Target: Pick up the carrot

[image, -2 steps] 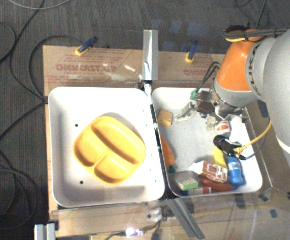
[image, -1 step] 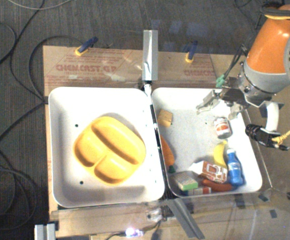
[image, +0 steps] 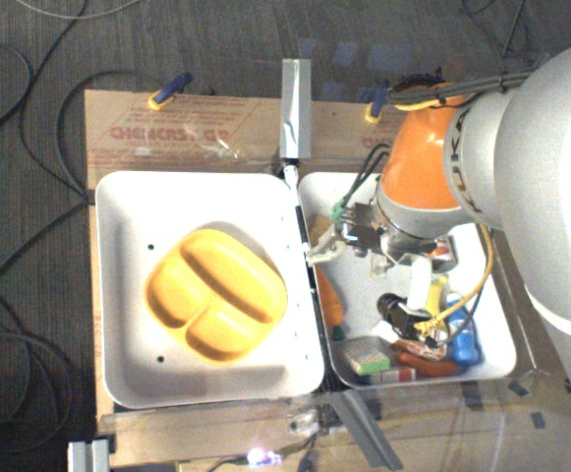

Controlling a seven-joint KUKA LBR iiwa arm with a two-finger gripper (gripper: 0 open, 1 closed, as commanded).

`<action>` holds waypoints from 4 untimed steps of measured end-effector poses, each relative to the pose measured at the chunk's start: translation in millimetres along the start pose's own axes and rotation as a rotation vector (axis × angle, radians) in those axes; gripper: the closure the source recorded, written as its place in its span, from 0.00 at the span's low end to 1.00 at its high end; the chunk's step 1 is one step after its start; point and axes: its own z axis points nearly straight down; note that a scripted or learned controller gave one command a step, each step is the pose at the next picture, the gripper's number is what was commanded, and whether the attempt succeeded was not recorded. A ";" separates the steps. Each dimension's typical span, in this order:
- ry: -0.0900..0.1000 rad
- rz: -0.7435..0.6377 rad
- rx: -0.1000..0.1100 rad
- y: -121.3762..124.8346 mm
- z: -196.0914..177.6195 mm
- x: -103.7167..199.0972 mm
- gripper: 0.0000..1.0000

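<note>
While the slender orange carrot lies against the left wall of the right-hand shallow white plastic bin, we judge the pick not yet accomplished: nothing lifts it, and it rests on the bin floor beside the divider between the two bins. We record, from largest to smallest, the grey arm with its orange band reaching over the right bin, and the left-hand shallow white bin carrying a yellow moulded plastic dish with three compartments. The gripper hangs below the wrist, above the middle of the right bin and to the right of the carrot, apart from it. We cannot tell how the fingers stand; cables and brackets mask them. Small mixed articles, among them a green-and-grey block and a blue piece, lie crowded along the bin's near edge. In our judgement, approach, closure and lift all remain.
</note>
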 end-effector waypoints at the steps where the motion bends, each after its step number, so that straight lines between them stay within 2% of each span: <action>1: -0.003 0.085 -0.002 2.1 -33.7 53.1 0.00; 2: -0.004 -0.152 -0.002 -1.0 -41.4 85.5 0.00; 3: -0.002 -0.173 0.001 -50.0 28.7 144.5 0.00; 4: -0.002 0.038 -0.008 -13.6 91.4 207.2 0.00</action>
